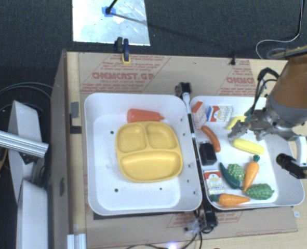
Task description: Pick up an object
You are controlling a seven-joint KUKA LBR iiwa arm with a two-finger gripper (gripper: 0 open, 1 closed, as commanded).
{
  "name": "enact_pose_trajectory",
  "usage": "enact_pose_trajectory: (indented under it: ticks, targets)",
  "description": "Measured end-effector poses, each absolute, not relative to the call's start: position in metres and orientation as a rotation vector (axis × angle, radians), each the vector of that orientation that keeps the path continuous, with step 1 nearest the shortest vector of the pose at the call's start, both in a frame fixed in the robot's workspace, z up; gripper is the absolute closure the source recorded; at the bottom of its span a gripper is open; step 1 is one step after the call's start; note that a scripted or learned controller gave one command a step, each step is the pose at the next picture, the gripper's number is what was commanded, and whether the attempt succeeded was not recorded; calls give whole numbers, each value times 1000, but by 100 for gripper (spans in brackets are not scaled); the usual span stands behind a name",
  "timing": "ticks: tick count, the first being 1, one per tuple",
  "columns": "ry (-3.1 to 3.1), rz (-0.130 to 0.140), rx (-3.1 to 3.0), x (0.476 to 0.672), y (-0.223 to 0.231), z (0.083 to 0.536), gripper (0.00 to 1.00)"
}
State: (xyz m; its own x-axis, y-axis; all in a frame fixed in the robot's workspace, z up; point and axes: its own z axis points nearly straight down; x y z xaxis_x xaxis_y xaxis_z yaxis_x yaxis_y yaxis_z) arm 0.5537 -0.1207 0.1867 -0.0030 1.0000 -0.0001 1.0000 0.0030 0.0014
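While the gripper (pixel 240 129) hangs low over the right bin (pixel 297 193), its fingers cannot be made out clearly enough to judge how far apart they stand, and nothing is seen clamped between them. Closest to it lies a yellow toy banana (pixel 248 147), just below and slightly to the right of the fingertips, resting on the bin floor; whether the tips touch it cannot be told. Directly below that sits an orange carrot (pixel 252 172) with a green top, tilted, and beside it a green corn-like vegetable (pixel 233 174). Farther down from the gripper are a green leafy piece (pixel 260 192) and a second carrot (pixel 233 199) lying flat along the bin's near wall, with a small red-and-white packet (pixel 213 181) at its left. To the gripper's left lie a red sausage (pixel 211 138) and a black block (pixel 207 153); up and to the left stands a small white carton (pixel 218 113) with red and blue print. Well away to the left, beyond the divider, the left bin (pixel 98 154) holds a yellow sectioned plate (pixel 148 152) with an orange-red piece (pixel 144 115) touching its far edge. Behind the gripper to the right rises the arm's orange band (pixel 297 84).
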Motion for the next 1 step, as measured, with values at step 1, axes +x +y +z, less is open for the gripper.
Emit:
enact_pose_trajectory:
  ticks: [1]
  targets:
    - [2221,1,2220,524,-118,84,0]
